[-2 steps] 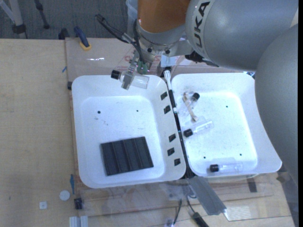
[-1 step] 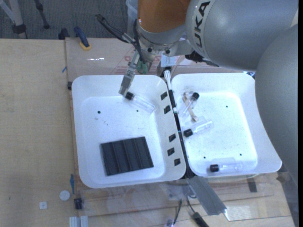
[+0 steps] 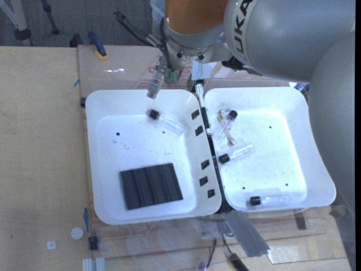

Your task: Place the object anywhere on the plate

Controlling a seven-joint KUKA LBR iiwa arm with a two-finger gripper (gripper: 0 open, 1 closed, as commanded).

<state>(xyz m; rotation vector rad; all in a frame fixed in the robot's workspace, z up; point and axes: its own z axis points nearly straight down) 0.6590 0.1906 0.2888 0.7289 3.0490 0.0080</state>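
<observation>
vial (image 3: 165, 121) lying flat, cap pointing upper-left

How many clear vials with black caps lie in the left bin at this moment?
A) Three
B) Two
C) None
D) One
D: a single capped vial lies near the back of the left bin, apart from the dark ribbed plate; the other vials lie in the right bin.

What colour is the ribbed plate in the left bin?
Black, with lengthwise ribs; the ribbed plate shows best in the camera view.
</observation>
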